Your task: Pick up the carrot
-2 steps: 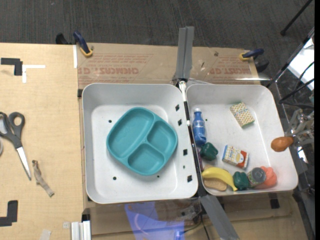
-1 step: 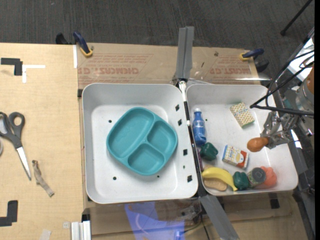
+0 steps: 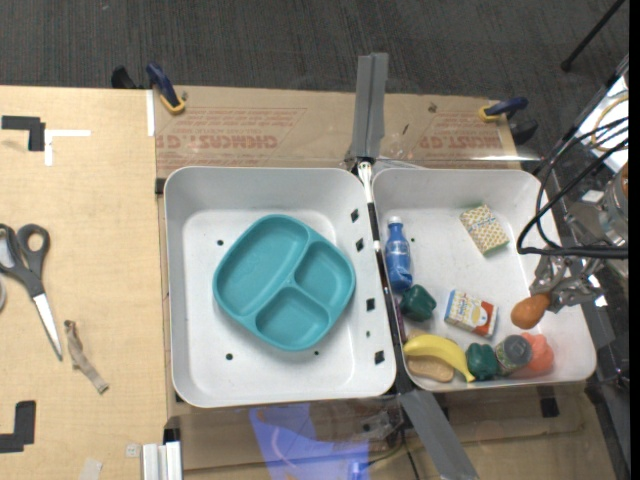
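The gripper (image 3: 556, 290) is hovering at the right bin's (image 3: 440, 183) right edge; the carrot (image 3: 528, 311) (orange) is sitting just at its tips, finger state indeterminable; grasp step underway; next requiring confirmed closure, then lifting.

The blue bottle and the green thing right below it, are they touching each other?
Touching, it seems: in the camera view the blue bottle's lower end runs straight into the green thing, with no white bin floor showing between them.

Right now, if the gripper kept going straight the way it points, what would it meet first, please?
The gripper points leftward and down at the right bin's edge; the orange carrot lies right at its tip, so it would likely meet that first, though depth is unclear.
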Motion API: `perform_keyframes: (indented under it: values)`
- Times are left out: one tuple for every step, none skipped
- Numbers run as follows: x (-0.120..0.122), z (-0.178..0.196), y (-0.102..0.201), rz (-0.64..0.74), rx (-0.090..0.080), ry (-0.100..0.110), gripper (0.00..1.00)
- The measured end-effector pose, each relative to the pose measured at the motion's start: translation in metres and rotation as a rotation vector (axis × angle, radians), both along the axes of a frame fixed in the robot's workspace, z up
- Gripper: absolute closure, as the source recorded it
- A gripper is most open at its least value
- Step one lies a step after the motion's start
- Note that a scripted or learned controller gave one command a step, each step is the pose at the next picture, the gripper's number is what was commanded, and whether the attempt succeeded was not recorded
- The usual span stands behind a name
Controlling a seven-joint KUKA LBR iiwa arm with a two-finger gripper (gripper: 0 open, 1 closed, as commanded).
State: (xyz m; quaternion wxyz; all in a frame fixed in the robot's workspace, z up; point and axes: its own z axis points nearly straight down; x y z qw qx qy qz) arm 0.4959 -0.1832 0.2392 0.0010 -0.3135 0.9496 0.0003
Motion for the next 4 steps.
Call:
perform_keyframes:
  values:
    - [0.003,0.152,0.005,0.243,0.000,-0.003,1.00]
    - [0.022,-0.005,0.029,0.189,0.001,0.001,1.00]
    - [0.028,-0.013,0.080,0.444,0.000,0.000,1.00]
    - [0.025,0.140,0.041,0.413,0.000,-0.002,1.00]
